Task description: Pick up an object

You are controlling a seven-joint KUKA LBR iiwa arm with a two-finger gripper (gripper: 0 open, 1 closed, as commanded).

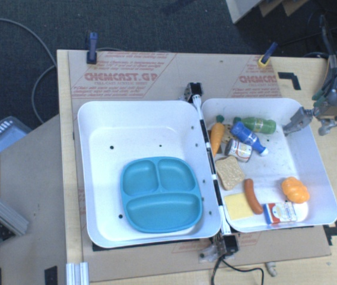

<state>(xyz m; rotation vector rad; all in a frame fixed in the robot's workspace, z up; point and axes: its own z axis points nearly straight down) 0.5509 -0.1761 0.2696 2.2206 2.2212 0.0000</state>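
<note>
1. The gripper [302,120] is seen at the upper right rim of the right bin [323,177]; whether it is open or closed cannot be told, and nothing is seen held.
2. Nearest it, a green bottle [258,124] and a blue bottle [249,136] are noted at the bin's top, with a small can [239,149] just beside them.
3. A carrot [216,138] lies along the left wall.
4. A bread slice [230,172], sausage [252,195], cheese slice [238,206], orange [295,189] and a white carton [285,212] are recorded lower down.
5. A blue divided plate [160,193] rests in the left bin [97,159].
</note>
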